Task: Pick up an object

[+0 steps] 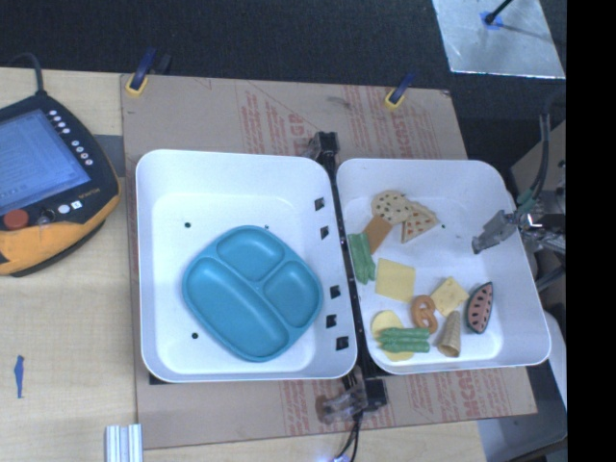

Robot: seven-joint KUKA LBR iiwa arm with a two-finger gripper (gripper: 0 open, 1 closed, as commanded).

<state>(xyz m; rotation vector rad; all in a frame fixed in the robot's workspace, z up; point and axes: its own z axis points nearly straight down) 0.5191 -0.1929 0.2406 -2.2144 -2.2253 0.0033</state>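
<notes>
Hand (484, 243) hovering at right bin's (500, 179) 3 o'clock rim, nothing seen between fingers; spread hard to judge. Toy food lying toward 7 o'clock of hand: watermelon slice (478, 307) nearest, yellow cheese square (395, 280) further out. Blue divided plate (252, 292) sitting in left bin (154, 176).

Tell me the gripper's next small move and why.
Probably ease the gripper leftward and down toward the watermelon slice: the gripper sits at the right bin's right edge, above the toys, holding nothing visible.
</notes>
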